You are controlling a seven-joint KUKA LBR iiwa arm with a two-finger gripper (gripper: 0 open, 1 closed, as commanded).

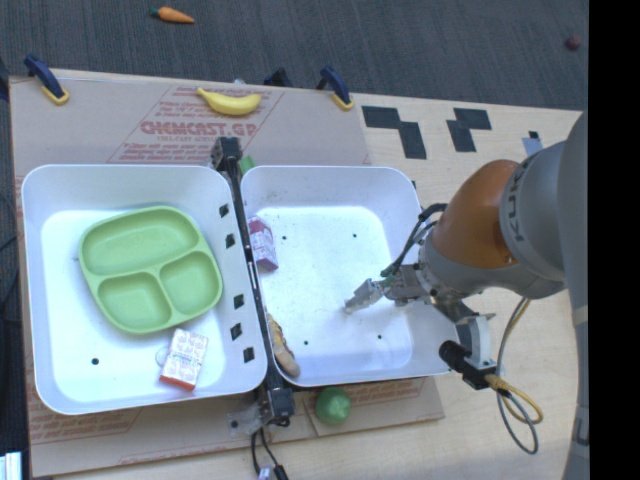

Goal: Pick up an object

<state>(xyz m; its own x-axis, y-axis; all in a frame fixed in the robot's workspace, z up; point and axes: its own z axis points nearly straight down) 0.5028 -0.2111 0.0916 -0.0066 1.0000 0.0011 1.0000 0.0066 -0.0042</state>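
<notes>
You have a small dark-red and white packet (262, 243) lying flat against the left wall of the right bin (400, 183), and a tan, lumpy pastry-like item (281, 348) lying along that same wall at the bin's near-left corner.

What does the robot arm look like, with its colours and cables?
The arm is grey with a rounded, glossy orange band above the wrist. The gripper is small, metallic and silver-grey. Thin black cables loop beside the wrist, a black fitting sits below it, and a yellow cable trails lower.
</notes>
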